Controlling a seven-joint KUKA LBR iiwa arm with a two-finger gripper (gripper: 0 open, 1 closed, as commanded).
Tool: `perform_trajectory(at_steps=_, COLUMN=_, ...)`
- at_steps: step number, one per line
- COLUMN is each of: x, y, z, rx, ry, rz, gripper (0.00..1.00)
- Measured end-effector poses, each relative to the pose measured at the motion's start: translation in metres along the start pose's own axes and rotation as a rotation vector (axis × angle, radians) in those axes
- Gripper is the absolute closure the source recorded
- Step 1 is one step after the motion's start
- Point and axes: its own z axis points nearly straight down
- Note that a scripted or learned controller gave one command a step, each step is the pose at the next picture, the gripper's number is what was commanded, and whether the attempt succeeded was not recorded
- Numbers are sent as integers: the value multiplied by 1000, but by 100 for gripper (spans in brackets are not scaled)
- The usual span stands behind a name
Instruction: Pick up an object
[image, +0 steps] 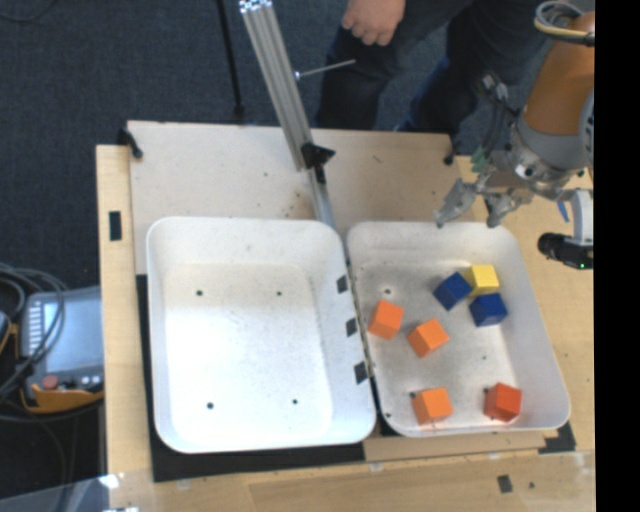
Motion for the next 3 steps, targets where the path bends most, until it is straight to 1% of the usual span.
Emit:
perform_trajectory(at_steps=1, x=-1, y=0, z=0, rx=1, ry=-2, rz=-1, gripper=0)
perform_trajectory(at_steps=2, x=-4, y=-8, z=45, rx=4, ry=-1, rz=3, gripper=0)
perform_trajectory(at_steps=3, x=-9, y=-18, z=100, rx=4, ry=0, rz=4, gripper=0)
